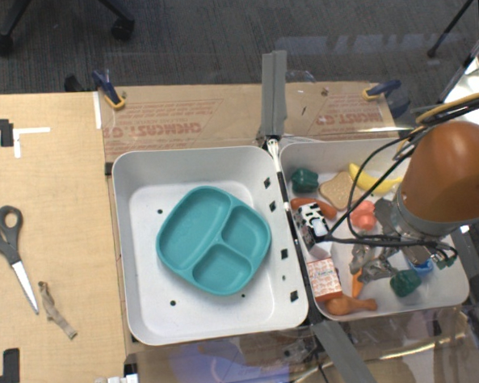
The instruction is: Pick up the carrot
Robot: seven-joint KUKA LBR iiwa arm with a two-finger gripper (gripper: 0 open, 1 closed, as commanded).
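I see pincer [372,265] low in right bin [452,299]. Carrot [358,283] just left of tips, long axis near-far. Finger state: can't tell.

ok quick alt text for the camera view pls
The arm's gripper is low in the right bin among toy foods, with a small orange carrot by its fingertips. The left bin holds a teal divided plate, and scissors lie on the bench to the left.
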